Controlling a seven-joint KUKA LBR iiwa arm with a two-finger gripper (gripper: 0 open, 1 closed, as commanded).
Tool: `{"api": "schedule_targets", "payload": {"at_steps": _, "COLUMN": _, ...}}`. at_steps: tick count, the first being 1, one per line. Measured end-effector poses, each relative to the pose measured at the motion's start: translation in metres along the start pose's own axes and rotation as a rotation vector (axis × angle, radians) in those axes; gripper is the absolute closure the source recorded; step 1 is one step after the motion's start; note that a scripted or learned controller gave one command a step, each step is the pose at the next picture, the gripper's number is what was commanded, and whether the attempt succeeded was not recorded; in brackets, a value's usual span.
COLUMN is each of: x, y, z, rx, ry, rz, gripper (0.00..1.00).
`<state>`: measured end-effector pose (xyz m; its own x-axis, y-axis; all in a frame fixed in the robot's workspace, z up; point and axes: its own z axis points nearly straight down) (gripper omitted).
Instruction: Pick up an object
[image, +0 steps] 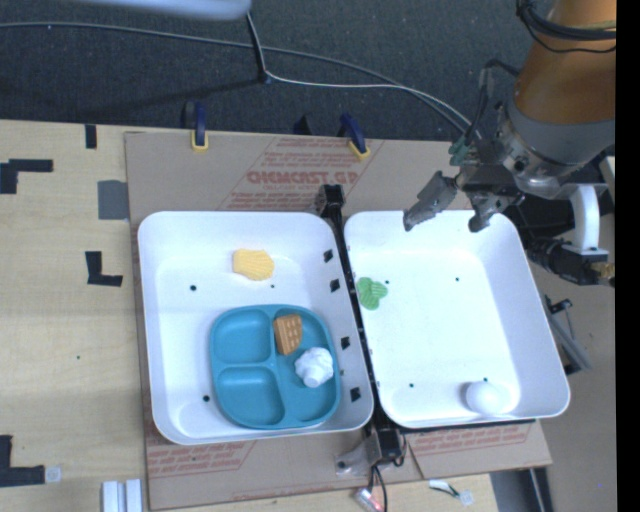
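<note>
My gripper (452, 211) hangs above the back edge of the right bin (520, 300), open, with nothing between its two dark fingers. A small green object (372, 293) lies at the right bin's left side, below and left of the gripper. A white ball (487, 397) rests in the right bin's front right corner. In the left bin (170, 300) a yellow piece (253, 264) lies near the back. A blue divided tray (240, 385) there holds a tan waffle-like piece (288, 333) and a white crumpled object (314, 367).
The two bins meet at a black-clipped seam (345, 290) on a cardboard sheet (280, 170). A cable (330, 70) runs across the dark floor behind. Blue and yellow clamps (352, 135) hold the cardboard's back edge.
</note>
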<state>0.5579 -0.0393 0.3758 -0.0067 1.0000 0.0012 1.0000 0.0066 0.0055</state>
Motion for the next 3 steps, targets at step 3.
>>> {"api": "schedule_targets", "payload": {"at_steps": 3, "x": 0.131, "y": -0.003, "z": 0.004, "rx": 0.003, "ry": 0.000, "rz": 0.003, "gripper": 0.00}}
